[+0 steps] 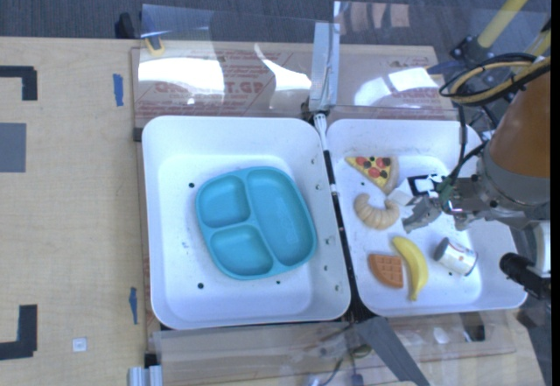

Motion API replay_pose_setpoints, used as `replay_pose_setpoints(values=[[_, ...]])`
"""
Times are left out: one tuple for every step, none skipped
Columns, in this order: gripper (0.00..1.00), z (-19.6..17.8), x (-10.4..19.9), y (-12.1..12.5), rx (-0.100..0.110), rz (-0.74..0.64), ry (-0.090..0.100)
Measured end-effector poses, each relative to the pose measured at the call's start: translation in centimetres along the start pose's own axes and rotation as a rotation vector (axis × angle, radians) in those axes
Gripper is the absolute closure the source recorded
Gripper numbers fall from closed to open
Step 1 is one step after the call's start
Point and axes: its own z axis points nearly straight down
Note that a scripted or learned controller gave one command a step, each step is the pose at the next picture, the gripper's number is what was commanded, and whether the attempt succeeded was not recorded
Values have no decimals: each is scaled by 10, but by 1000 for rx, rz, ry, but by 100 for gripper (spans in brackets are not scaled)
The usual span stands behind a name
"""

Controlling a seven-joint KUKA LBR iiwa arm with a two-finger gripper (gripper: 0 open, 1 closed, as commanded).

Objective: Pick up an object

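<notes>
In the right bin (pixel 490 295) lie a pizza slice (pixel 374 169), a beige croissant (pixel 377 213), a yellow banana (pixel 411 264), a brown waffle (pixel 385 270) and a small grey and white can (pixel 456 256). My gripper (pixel 422 205) hangs over the middle of this bin, just right of the croissant and above the banana. Its fingers (pixel 418 218) stand apart, one toward the pizza side and one toward the banana, with nothing between them.
The left bin (pixel 166 288) holds a blue three-section plate (pixel 254 221). A ridge (pixel 332 200) separates the two bins. Clear plastic walls (pixel 324 60) stand behind both bins. Yellow and black cables (pixel 490 78) hang at the upper right by the arm.
</notes>
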Motion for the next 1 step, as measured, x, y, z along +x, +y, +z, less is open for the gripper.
replay_pose_setpoints(values=[[0,114,-20,-3,-10,-70,-3]])
